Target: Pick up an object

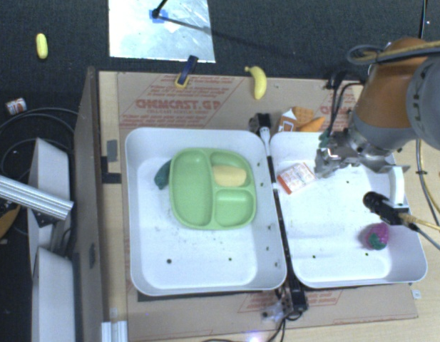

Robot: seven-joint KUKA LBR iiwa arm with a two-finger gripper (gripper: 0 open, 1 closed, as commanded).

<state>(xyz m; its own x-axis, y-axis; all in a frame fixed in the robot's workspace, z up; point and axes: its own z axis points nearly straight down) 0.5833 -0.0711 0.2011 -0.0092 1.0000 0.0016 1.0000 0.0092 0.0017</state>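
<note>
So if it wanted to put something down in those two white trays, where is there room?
Right white bin: bare floor along the front, between the centre divider and the small pink-and-green object. Left white bin: a bare strip in front of the green divided plate. It's crowded at the right bin's back, around the hand and the red-and-white packet.
</note>
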